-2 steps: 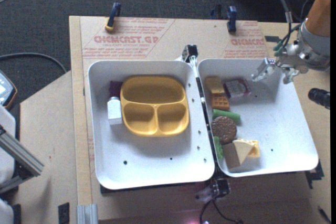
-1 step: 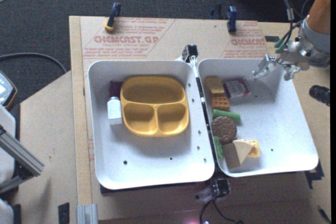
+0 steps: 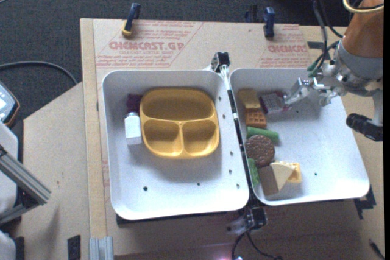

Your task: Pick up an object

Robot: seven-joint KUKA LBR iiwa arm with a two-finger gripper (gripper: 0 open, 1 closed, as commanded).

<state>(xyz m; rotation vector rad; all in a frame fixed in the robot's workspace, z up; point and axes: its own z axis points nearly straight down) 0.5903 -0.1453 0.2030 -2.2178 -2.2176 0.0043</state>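
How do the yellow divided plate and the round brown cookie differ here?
The yellow divided plate lies in the left bin; the round brown cookie lies in the right bin. The plate is far larger, rectangular and compartmented; the cookie is a small disc. Both lie flat.

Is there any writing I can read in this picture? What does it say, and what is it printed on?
"CHEMCAST GP": red print on the brown board under the bins, above the left bin.
A second red print of the same look, above the right bin, is cut off and too blurred to read for sure.
The smaller red lines beneath both prints are too small to read.
No readable text on the yellow divided plate or the toy food.
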